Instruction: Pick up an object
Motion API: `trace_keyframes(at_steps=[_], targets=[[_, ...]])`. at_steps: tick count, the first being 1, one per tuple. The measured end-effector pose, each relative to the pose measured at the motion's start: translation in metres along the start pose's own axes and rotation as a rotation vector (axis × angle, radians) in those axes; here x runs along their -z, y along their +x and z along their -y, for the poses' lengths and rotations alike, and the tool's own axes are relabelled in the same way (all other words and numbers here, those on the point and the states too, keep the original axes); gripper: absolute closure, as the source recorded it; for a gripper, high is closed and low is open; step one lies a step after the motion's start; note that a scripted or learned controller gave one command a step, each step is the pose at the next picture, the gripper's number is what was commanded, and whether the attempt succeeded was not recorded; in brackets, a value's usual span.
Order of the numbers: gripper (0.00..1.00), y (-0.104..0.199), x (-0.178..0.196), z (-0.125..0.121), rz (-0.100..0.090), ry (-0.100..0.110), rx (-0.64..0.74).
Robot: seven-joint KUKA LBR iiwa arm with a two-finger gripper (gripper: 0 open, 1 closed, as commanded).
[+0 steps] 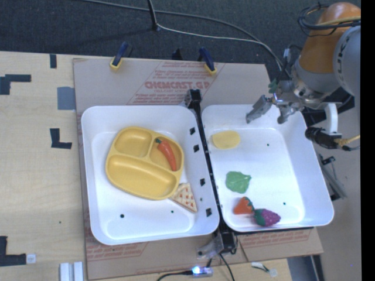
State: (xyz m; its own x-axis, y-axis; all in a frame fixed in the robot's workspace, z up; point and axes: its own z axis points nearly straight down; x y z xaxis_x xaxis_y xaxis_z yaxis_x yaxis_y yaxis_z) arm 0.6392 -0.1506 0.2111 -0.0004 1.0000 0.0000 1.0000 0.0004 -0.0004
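The robot's two-finger hand (270,111) hangs released and holding nothing above the far edge of the right shallow white bin (310,183); the nearest candidate, a pale yellow flat disc (225,139), lies just below-left of it, so it should descend straight with fingers straddling the disc. Right bin: one disc, one green leafy piece (238,181), one red-orange strawberry-like toy (244,205), one purple grape cluster (267,217). Left white bin (96,174): one yellow divided plastic plate (137,171) bearing one red chilli pepper (167,153), one waffle-patterned wedge (186,198).

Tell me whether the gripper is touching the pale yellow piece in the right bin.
Apart. In the camera view the gripper, fingers spread, hangs near the right bin's far rim, and bare white bin floor shows between it and the pale yellow piece.
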Motion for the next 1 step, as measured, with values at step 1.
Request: trace_keyframes(at_steps=[1], targets=[[0.0, 0.0009, 0.0238, 0.0099, 0.0, -0.002, -0.011]])
